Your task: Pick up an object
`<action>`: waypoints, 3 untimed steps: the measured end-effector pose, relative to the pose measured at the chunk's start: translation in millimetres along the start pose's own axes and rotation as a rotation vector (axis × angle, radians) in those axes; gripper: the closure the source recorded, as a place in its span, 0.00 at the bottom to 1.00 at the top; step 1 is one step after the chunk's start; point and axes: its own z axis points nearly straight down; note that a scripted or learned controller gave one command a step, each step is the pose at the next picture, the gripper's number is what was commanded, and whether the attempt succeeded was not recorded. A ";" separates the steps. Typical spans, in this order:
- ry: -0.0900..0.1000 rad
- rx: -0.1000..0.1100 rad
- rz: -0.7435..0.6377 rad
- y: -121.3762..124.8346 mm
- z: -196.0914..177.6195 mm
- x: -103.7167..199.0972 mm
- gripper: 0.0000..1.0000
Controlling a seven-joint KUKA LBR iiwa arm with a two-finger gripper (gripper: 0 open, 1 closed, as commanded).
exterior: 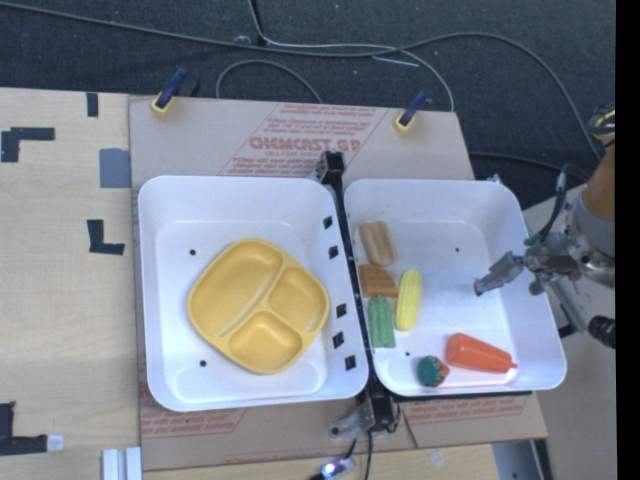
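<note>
Carrot (pixel 480 353): near right corner of the right bin (pixel 440 200), beside a small red-and-green piece (pixel 432 370).
Corn cob (pixel 408 299): left part of that bin, between a green block (pixel 381 322) and the bin's middle.
Bread pieces (pixel 377 258): just beyond the green block.
Gripper (pixel 508 270): over the right bin's right side; whether the jaws stand apart or together cannot be told.
Yellow tray (pixel 259 304): left bin (pixel 160 268), three compartments.
Cardboard (pixel 300 138): red print, partly legible "CHEMCAST GP".
</note>
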 end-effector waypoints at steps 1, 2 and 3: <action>-0.003 -0.008 -0.003 2.3 -4.5 0.2 0.00; -0.001 -0.004 -0.003 0.7 42.0 -0.7 0.00; 0.000 -0.002 -0.004 -2.9 107.8 6.0 0.00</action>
